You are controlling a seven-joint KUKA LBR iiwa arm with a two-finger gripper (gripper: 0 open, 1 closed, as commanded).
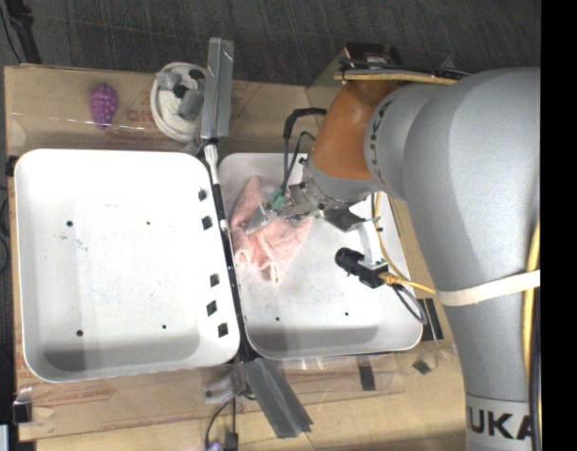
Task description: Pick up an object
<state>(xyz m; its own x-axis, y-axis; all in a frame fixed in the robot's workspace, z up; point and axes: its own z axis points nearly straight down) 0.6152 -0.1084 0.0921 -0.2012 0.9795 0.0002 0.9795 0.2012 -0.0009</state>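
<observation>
A robotics lab or test cell is indicated. Two shallow white bins (110, 261) are set side by side on a brown board (54, 101), with dark carpet (270, 7) seen beyond it at 12 o'clock. A large grey industrial arm (467, 186) with an orange band (345, 139) is mounted at 3 o'clock, and part of a maker's name is printed on its base at 5 o'clock. Loose cables (401, 285) are run along it. A coil of white cord (176, 97) is left at 11 o'clock.
</observation>
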